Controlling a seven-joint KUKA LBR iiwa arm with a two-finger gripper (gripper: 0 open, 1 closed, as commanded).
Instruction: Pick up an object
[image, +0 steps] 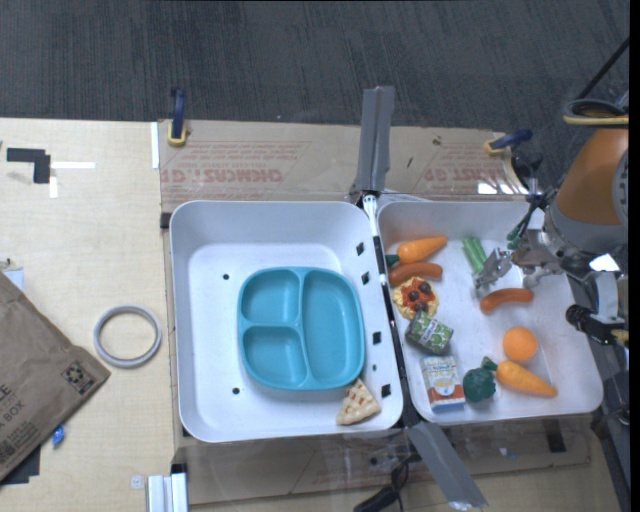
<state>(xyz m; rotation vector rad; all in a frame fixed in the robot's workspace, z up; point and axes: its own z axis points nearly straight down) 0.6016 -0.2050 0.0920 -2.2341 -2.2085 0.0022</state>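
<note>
Camera view shows you the gripper (497, 268) low in the right bin (590, 400), fingers narrowly parted and holding nothing, just above the toy sausage (506, 297), which looks like the pick. Toy food crowds that bin, so choices abound: a carrot (420, 248), an orange (519, 343). A teal divided plate (300, 327) sits in the left bin (195, 330), on a cardboard-covered bench (260, 160) over dark carpet.

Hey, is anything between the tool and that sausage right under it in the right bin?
Nothing visible. The tool hangs just above the sausage, with bare bin floor between them. The green stick lies to the tool's left, outside that gap.
</note>
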